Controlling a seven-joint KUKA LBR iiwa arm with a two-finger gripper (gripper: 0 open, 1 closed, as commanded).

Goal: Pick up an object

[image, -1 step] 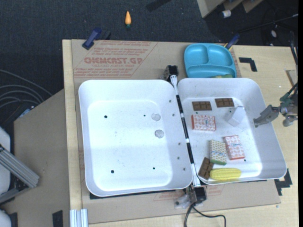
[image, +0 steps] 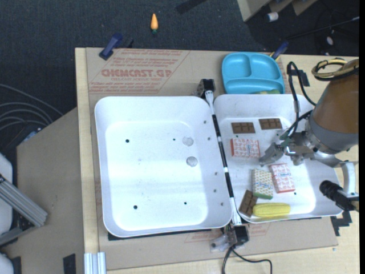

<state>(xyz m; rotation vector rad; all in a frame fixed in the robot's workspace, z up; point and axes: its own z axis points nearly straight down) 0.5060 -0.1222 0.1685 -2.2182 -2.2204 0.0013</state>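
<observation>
My gripper [image: 280, 155] hangs open over the middle of the right bin [image: 302, 207], with nothing between its fingers. Just left of it lies a red-patterned packet [image: 245, 148]. A pink packet [image: 282, 177] sits directly below it, beside a green-and-white packet [image: 263, 182]. Two brown chocolate bars [image: 243, 128] [image: 270, 123] lie toward the bin's far side. A yellow corn cob [image: 271, 210] and a dark brown bar [image: 247, 202] rest near the front wall.
The left bin [image: 114, 153] is bare apart from small marks on its floor. A blue divided tray [image: 252, 73] stands behind the right bin. The arm's orange band [image: 339, 104] and black cables [image: 295, 87] rise at the right.
</observation>
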